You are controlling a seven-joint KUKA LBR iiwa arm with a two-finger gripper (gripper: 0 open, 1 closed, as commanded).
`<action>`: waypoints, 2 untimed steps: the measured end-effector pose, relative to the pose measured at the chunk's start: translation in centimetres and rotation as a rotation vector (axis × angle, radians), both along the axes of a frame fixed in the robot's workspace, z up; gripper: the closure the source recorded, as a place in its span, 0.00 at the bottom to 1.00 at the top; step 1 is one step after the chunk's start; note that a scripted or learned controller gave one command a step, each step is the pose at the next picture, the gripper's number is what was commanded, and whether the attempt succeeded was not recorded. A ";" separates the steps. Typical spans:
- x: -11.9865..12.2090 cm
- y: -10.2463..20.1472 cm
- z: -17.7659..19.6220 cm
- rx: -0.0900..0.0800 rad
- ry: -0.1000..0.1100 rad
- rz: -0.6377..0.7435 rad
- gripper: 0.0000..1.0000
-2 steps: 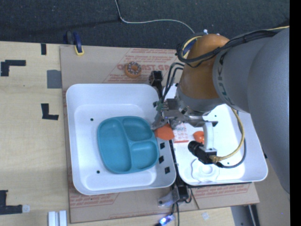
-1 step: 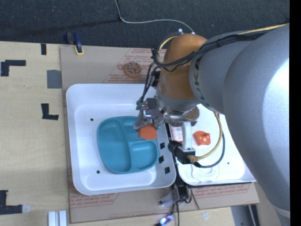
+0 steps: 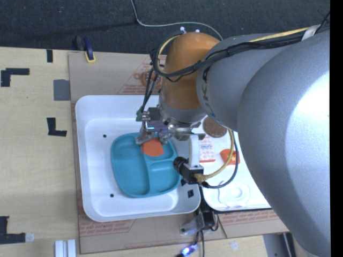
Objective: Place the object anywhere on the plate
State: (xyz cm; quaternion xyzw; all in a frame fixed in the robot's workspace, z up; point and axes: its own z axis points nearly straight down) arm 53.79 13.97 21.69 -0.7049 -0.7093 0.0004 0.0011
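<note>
Fingers (image 3: 153,138): you are gripping the orange object (image 3: 154,149).
Position: you are hovering over the blue plate (image 3: 131,170), lining up the drop.

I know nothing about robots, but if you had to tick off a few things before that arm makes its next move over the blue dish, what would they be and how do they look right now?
1. Divided blue plastic plate lies flat inside the left white bin: ok.
2. Small orange object is over the plate's upper right part: ok.
3. Gripper sits directly above the orange object: ok.
4. Object clamped between the fingers or already resting on the plate: cannot tell.
5. Yellow hose hangs over the right white bin, away from the plate: ok.
</note>
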 end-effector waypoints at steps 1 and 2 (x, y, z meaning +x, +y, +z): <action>0.5 5.6 1.1 0.001 -0.001 0.001 1.00; 0.5 5.2 1.1 -0.002 0.001 -0.003 0.00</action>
